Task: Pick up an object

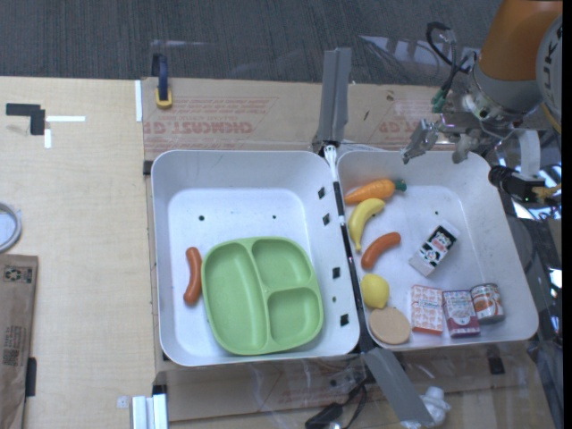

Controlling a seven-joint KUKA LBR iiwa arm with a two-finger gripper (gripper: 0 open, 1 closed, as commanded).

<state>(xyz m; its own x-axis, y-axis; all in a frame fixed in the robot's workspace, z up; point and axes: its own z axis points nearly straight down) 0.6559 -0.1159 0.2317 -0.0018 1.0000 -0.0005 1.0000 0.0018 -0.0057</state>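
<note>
Nearest the camera, along the bench's front edge, grey bracket hardware [393,391] sits below the seam between the bins. Left bin [170,239]: a sausage [192,275] lies beside a green divided tray [264,293], just apart from its left rim. Right bin [514,266], left to right: a carrot [370,189] at the back, a banana [362,219] just in front of it, a second sausage [381,248], a lemon [375,290] touching a tan round disc [390,326] at the front; then a small black-and-white carton [434,248] lying tilted mid-bin, two flat red-and-white packets [444,311] side by side, and a small can [487,301] at the right. Candidate pick objects are thus all resting in the bins; none is lifted. Arm [523,25] enters from the upper right, orange band visible above the wrist, wrist pitched down and toward the left. Gripper [440,139] hovers at the back rim of the right bin, above and right of the carrot, fingers spread apart with nothing between them. Judgement: approach step, no grasp attempted yet. Next move calls for choosing a target, likely the carrot or carton as nearest, translating forward over it, aligning the fingers across its narrow axis, then descending before closing. Risk: the carrot and banana lie close together, so a finger could land on the neighbour.
</note>
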